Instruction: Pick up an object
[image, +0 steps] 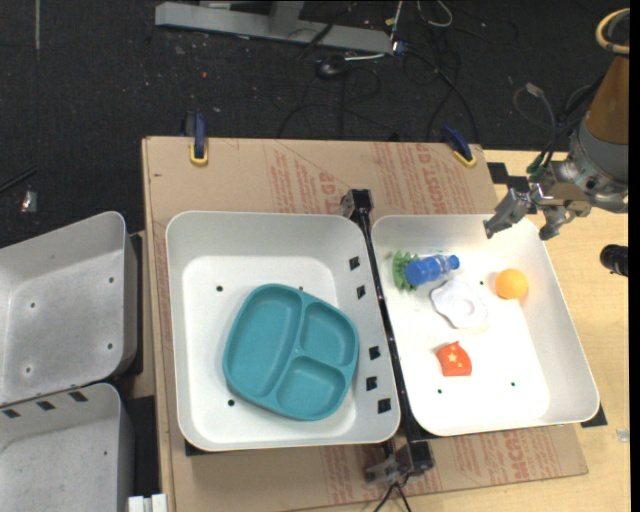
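- The task names no particular object, so the candidates are the loose things in the right bin (560, 385): an orange ball (512, 284), a small blue bottle (431, 268), a green leafy piece (404, 268), a white irregular piece (460, 303) and a red-orange block (455, 360).
- The ball lies nearest the arm, by itself toward the bin's right wall. My guess is that it rolls away if one finger touches it first.
- The bottle lies on its side, touching the green piece and just beside the white piece. A grab there risks catching two things at once, or nudging the bottle out of line.
- The white piece looks flat and pale against the bin floor. Fingers may slide over it without getting under its edge.
- The red-orange block sits apart, lower in the bin, and looks the easiest to isolate, though it is farthest from the arm.
- The gripper (528, 218) hangs over the bin's upper right rim, fingers spread apart and nothing between them. Dropping straight down from there would likely strike the rim instead of reaching an object.
- The left bin (190, 300) holds a teal divided plate (291, 351), well apart from the gripper.
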